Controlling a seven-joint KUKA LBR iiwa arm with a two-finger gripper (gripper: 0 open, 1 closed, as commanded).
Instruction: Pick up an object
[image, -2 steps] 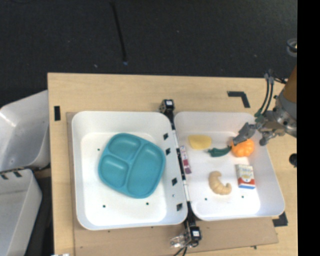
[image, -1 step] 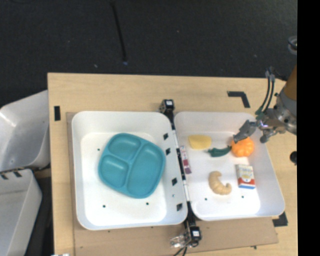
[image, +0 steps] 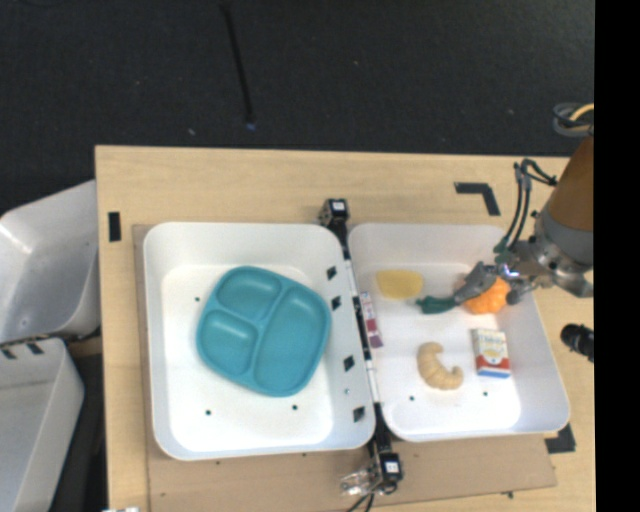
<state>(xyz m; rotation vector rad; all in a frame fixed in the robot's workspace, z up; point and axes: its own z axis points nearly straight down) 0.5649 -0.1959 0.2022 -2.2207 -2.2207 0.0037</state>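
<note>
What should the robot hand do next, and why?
Probably close and lift straight up: the gripper sits right over the orange toy in the right bin, apart from the croissant and small box.

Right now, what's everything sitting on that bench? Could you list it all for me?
bench: one, light wood, under both bins
left bin: one, white, holds the plate
divided plate: one, teal, centre of left bin
right bin: one, white, holds small items
yellow piece: one, pale yellow, upper left of right bin
croissant: one, tan, lower middle
small carton: one, white and red, beside croissant
orange object: one, orange, at the gripper
dark green object: one, left of orange object
gripper: one, grey, over right bin
</note>
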